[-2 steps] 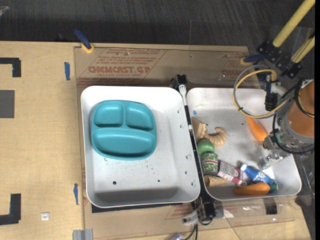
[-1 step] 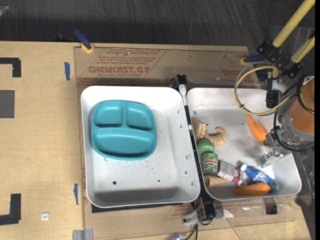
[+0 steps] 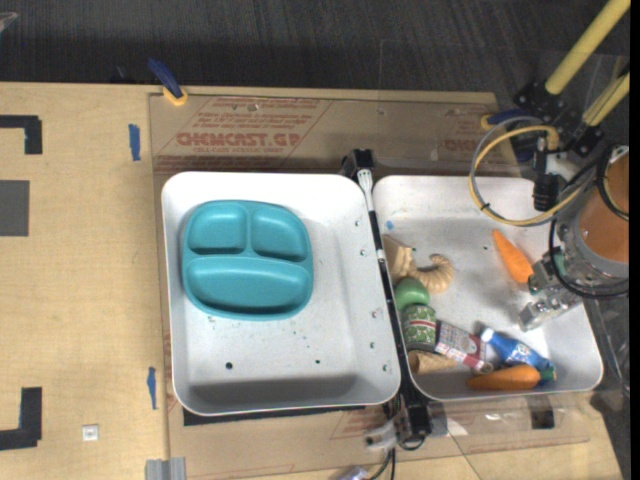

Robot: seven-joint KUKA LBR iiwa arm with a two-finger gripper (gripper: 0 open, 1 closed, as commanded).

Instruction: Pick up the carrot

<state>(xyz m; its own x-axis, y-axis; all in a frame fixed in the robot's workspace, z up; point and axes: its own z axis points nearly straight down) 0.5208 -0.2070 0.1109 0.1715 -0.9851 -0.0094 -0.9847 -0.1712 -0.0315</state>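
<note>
Starting at the near rim of the right bin: got a pile of clutter there, namely an orange piece lying along the front wall, a blue-and-white tube touching it, a red-and-white packet and a green bottle over by the divider. Could be a second carrot-ish toy, that orange piece, but can't say for sure.

Moving back a bit: gripper hanging low over the right side of the bin floor, just nearer than the target. Can't tell whether open or clenched from this angle, and nothing visibly held.

Just past that: carrot, lying flat on bare white floor, slanted, thin tip pointing up-left, well apart from the clutter and from the beige lump to its left. Nice and isolated, so no neighbours to bump.

Handling guess: probably a light plastic toy, stiff, smooth and a bit slippery, tapered, so likely to squirt out if pinched near the tip. Better to grab across the thick half, closing square to its long axis.

Further left, teal divided plate in the left bin. Farthest back, looped cables and a yellow rod by the arm.
</note>
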